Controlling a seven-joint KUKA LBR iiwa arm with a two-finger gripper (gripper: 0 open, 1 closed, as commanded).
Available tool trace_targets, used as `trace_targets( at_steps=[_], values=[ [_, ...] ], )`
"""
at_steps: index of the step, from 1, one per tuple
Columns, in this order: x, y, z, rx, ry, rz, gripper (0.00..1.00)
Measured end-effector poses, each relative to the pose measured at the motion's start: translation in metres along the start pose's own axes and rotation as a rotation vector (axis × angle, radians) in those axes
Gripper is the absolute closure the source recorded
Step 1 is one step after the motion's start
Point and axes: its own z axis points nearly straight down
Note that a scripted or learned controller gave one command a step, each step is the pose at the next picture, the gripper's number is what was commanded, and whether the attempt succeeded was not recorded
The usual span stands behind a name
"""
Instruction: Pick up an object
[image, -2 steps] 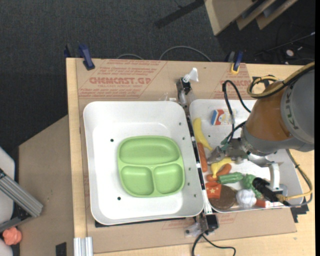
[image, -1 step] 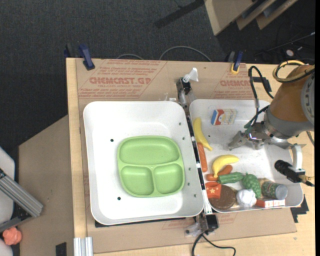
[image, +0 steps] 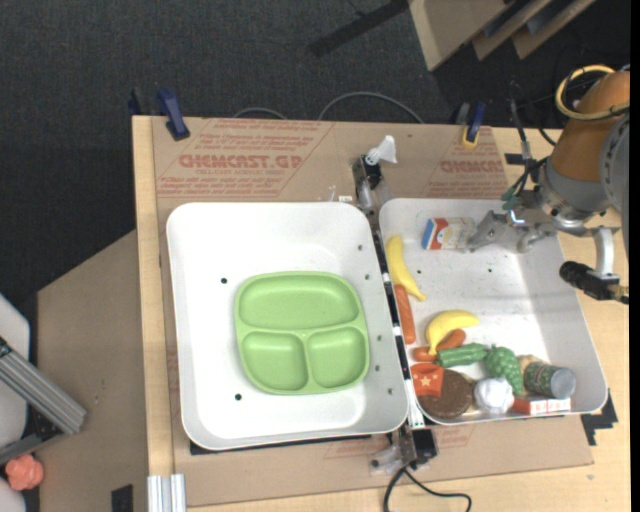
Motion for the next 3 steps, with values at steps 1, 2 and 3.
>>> trace_targets(
  at_steps=[1, 2, 3],
  values=[
    [0.093, 0.01, -0.105, -0.018, -0.004, -0.009, 0.0],
    [0.1, 0.004, 0.01, 0.007, -0.004, 0.001, 0.0],
    [0.015, -0.018, -0.077, -0.012, -0.013, 0.008, 0.0]
  ],
)
